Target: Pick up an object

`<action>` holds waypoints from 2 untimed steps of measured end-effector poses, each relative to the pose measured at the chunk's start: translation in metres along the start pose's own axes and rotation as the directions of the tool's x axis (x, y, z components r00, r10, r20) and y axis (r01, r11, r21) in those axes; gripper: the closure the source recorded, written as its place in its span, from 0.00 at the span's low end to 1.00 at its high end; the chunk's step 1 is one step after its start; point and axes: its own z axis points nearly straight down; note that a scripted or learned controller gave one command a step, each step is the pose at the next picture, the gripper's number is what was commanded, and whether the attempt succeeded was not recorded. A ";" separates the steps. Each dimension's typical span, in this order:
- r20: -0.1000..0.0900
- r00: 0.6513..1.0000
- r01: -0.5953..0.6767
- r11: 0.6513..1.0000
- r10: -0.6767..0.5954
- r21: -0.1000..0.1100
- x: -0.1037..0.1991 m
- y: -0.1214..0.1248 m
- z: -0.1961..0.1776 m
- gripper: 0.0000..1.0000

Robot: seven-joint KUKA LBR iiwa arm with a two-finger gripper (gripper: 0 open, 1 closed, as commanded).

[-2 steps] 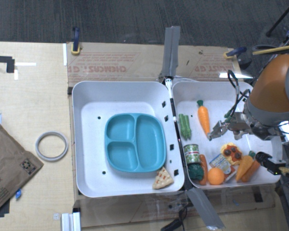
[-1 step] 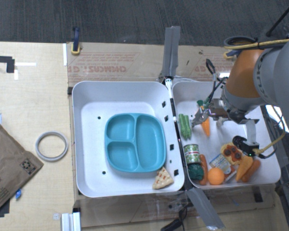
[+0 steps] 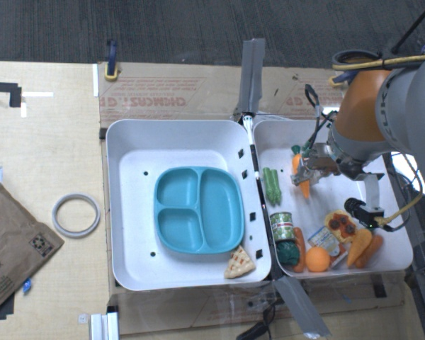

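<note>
An orange carrot with a green top [image 3: 298, 163] lies in the right bin [image 3: 389, 264], near its left wall. My gripper [image 3: 307, 173] sits directly over the carrot's middle, so the carrot's top shows above it and its tip [image 3: 304, 188] below it. The gripper body hides the contact, and I cannot tell whether the carrot is off the bin floor. The grey arm with its orange band [image 3: 361, 105] reaches in from the upper right.
The right bin also holds a green pod [image 3: 271, 185], a small can [image 3: 281, 227], an orange [image 3: 316, 259], a toy pizza piece [image 3: 340, 225] and more carrots [image 3: 361, 250]. In the left bin [image 3: 127, 161] are a teal divided plate [image 3: 198, 210] and a waffle wedge [image 3: 239, 264]. On the bench at left lies a tape ring [image 3: 76, 214].
</note>
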 end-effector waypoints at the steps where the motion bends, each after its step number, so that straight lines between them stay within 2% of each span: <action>1: -0.001 0.983 0.186 0.983 -0.186 0.000 -0.024 -0.013 0.009 1.00; 2: 0.000 0.963 0.271 0.963 -0.271 0.000 0.035 -0.025 -0.091 1.00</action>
